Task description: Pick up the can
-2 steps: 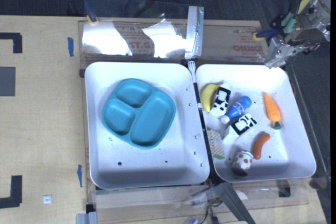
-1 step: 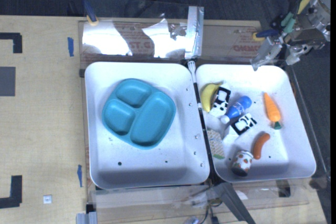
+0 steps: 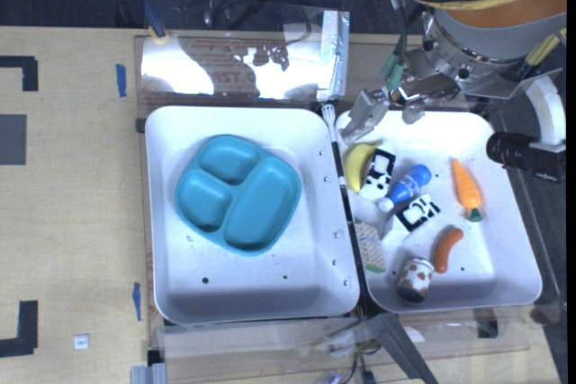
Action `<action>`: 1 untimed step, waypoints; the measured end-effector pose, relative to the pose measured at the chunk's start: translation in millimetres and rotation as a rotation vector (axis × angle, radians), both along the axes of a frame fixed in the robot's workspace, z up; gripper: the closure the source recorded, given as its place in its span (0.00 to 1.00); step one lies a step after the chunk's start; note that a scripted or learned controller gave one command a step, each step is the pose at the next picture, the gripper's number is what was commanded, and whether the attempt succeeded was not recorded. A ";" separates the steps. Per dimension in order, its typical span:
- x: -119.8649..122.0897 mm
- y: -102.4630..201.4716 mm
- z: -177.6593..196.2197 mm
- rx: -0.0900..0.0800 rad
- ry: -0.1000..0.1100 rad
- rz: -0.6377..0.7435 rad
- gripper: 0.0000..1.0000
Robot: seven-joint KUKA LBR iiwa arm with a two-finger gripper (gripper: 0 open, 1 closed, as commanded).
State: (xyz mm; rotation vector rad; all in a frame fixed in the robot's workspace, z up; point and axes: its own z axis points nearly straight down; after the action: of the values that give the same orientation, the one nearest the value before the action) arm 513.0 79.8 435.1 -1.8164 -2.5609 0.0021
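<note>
I saw the can (image 3: 415, 277) lying near the front edge of the right bin (image 3: 513, 270), untouched, so the pick was not yet done. Around it in that bin lay a sausage (image 3: 446, 247), a carrot (image 3: 465, 185), a blue bottle (image 3: 407, 185), a banana (image 3: 357, 165) and two black-and-white toys. The left bin (image 3: 171, 265) held a blue divided plate (image 3: 238, 192). My gripper (image 3: 367, 114) hung at the right bin's back-left corner, well apart from the can; I could not tell how it was set.
</note>
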 end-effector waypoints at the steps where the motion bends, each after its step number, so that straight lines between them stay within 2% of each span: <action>1: -33.8 64.0 -0.2 -0.001 0.001 -0.010 0.00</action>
State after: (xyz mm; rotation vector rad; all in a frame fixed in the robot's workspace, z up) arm 479.2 143.7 434.8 -1.8284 -2.5516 0.0041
